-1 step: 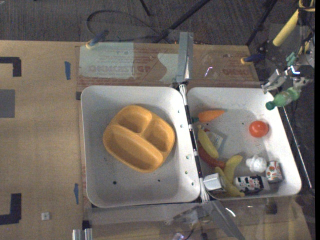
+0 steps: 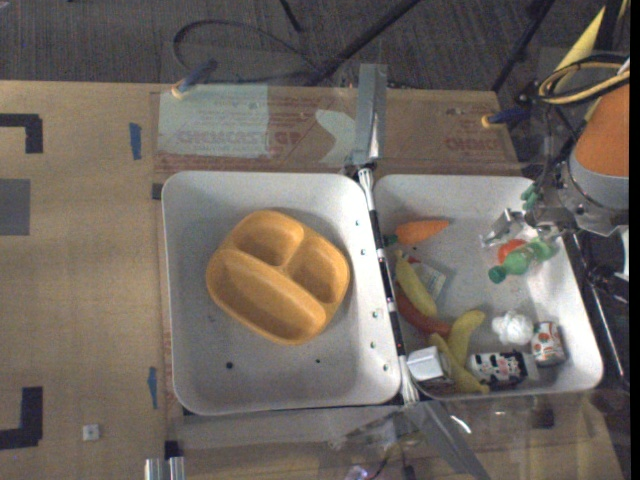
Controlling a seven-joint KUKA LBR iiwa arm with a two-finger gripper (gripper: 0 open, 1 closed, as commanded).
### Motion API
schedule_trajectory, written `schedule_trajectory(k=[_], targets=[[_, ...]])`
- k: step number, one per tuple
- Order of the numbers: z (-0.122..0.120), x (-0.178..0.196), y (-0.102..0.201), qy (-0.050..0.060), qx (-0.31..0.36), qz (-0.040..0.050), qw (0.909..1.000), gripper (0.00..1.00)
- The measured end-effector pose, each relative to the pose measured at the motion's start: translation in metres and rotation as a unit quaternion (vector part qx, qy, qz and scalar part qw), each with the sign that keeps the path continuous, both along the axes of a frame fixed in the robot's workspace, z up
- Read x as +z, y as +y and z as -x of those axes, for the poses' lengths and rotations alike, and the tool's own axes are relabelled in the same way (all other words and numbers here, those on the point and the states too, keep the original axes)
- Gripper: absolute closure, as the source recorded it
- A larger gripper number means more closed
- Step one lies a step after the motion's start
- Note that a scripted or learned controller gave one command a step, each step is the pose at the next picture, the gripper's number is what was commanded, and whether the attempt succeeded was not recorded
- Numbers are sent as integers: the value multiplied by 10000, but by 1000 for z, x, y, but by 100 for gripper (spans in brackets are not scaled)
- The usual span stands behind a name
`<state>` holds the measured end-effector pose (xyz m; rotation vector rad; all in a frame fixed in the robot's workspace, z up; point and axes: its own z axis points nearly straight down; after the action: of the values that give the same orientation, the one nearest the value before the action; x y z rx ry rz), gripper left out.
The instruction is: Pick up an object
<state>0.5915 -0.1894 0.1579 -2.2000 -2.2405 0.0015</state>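
Arm enters from the right, gripper (image 2: 515, 230) down in the right bin (image 2: 465, 193), over its upper right part, right at a small green bottle with a red cap (image 2: 517, 258). Looks like the grasp attempt itself: the tool tip is touching or just above the bottle, but the view is too blurred there to say if the pincer is released or clenched, and I can't confirm the bottle is between it. Rest of the right bin: toy carrot (image 2: 422, 231) near the top left, bananas (image 2: 415, 286) along the left wall and another banana (image 2: 462, 333) lower down, a white crumpled lump (image 2: 513, 326), a small red and white can (image 2: 546, 342), a dark carton (image 2: 499, 366) and a white block (image 2: 425, 365) near the bottom edge. Left bin (image 2: 190, 268) holds an orange compartment plate (image 2: 279, 275), well apart from the action. Next move, my guess: close on the bottle across its narrow body, then lift straight up. Risk: it lies tilted and could roll or squirt out sideways
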Motion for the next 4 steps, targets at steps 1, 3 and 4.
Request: schedule_trajectory(k=[1,3,4], targets=[[-28,-58,-17,-73,364,-54,9993,0],[-49,-51,-20,-139,1505,35,9885,100],[-71,35,26,-45,2127,16,9771,100]])
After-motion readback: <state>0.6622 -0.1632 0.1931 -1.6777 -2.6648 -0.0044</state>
